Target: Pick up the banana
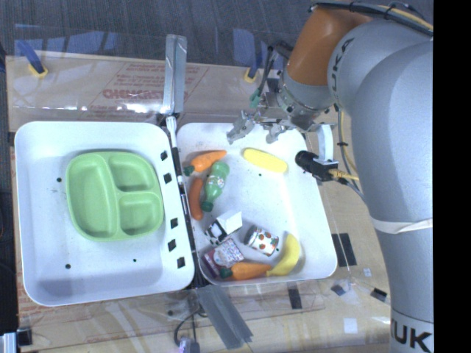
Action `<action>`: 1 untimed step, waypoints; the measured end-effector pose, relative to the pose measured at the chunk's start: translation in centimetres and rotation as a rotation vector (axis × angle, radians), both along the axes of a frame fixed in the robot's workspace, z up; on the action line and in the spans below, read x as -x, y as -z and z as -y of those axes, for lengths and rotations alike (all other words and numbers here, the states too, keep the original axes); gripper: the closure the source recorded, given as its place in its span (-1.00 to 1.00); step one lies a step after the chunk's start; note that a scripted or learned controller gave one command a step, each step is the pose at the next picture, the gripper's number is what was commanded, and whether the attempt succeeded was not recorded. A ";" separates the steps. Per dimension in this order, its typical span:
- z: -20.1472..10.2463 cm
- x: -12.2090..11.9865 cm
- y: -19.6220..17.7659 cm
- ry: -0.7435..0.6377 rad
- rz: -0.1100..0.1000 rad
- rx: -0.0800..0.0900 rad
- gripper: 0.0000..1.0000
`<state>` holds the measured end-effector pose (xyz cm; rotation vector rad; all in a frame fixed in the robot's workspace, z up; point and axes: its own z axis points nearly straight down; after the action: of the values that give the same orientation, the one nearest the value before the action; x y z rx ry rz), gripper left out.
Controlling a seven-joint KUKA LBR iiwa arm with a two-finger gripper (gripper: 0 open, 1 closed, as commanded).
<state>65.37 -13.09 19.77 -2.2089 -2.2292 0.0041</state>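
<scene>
Banana (288,254) looks light, stiff and smooth, best pinched across its curved middle. The gripper (257,129) hangs with its fingers spread, holding nothing, over the right bin's (318,219) far edge. Well apart from it, the fruit lies in the near corner, beside a small can (262,241).
</scene>
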 end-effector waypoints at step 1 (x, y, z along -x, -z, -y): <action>6.9 -0.3 10.6 -0.024 0.003 0.001 -1.00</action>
<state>65.68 -19.95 9.20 -2.1839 -2.2567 0.0020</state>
